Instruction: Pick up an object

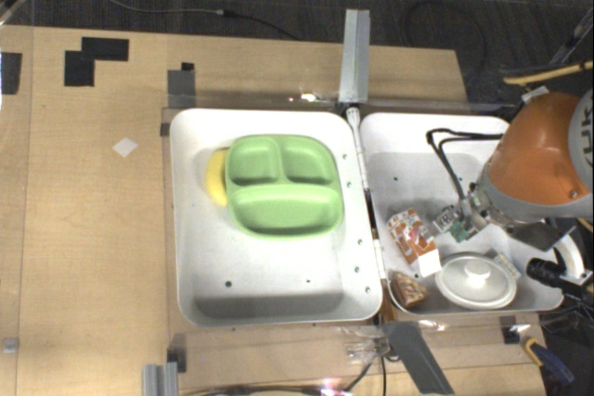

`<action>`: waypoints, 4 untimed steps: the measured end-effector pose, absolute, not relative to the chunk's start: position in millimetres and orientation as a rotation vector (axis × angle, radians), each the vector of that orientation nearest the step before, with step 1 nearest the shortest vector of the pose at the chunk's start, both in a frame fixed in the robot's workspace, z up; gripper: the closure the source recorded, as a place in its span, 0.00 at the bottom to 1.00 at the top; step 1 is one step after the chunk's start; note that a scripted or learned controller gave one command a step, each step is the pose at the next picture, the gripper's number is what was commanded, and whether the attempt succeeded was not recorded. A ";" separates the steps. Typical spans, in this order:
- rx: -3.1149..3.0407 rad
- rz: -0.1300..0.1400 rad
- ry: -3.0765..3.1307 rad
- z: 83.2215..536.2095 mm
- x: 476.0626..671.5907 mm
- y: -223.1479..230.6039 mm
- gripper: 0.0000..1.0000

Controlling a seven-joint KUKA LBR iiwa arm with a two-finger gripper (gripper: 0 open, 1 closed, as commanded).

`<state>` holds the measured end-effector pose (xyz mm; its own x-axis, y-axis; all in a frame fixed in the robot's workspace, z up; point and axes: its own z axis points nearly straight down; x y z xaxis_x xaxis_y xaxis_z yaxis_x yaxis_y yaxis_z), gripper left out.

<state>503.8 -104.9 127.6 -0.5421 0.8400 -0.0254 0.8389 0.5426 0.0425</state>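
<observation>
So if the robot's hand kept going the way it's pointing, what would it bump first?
Probably the small red-and-white printed packet lying just ahead of the hand in the right white bin, though height is hard to judge.

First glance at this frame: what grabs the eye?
The bright green divided tray in the left bin, with a yellow object peeking out at its left edge. Then the arm's orange band over the right bin, above a white round lid and a printed packet.

- One fixed camera looks down at a slant on the worktop [83, 227].
- It stands far enough off to take in both white bins: left bin [269, 292], right bin [408, 144].
- The arm [543, 158] enters from the frame's right.
</observation>
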 end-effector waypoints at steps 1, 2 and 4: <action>1.483 0.037 2.719 127.7 503.8 -106.0 0.00; 1.298 0.002 2.854 160.4 523.1 -171.9 0.00; 1.406 0.002 2.800 106.4 527.8 -191.9 0.00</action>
<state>527.8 -191.9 106.4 -0.5970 0.8022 -0.0066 0.8022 0.5971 0.0050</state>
